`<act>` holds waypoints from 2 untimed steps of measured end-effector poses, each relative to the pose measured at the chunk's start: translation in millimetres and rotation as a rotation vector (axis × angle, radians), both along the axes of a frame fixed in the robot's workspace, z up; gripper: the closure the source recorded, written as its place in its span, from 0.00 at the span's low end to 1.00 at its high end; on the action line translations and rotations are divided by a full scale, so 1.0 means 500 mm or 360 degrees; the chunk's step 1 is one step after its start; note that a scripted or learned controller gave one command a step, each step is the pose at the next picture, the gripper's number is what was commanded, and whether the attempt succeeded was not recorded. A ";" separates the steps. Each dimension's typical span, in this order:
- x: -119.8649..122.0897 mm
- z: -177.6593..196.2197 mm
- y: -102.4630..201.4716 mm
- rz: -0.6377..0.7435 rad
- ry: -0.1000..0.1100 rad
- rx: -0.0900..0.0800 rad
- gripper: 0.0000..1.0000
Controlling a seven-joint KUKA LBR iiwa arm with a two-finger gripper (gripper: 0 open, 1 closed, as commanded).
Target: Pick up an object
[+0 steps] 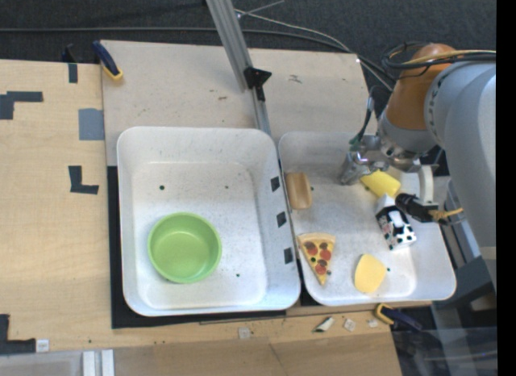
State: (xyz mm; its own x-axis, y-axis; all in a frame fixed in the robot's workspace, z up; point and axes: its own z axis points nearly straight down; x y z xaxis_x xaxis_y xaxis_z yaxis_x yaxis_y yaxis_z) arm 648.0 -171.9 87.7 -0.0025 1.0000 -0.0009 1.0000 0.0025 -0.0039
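Yellow block [380, 182] — long axis slanting down-left — near end effector [355, 169].

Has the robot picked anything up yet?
Not that I can see. The gripper is down in the right bin, close beside a yellow block, but nothing shows between its fingers. The pizza slice, yellow disc and wooden block lie on the bin floor. The pick itself is left to do.

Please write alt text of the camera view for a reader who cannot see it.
A grey robot arm's gripper is low in the right white bin, beside a yellow block; this bin also has a toy pizza slice. The left white bin holds a green bowl.
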 end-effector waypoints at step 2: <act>0.004 0.107 0.002 -0.0002 -0.0011 0.0001 1.00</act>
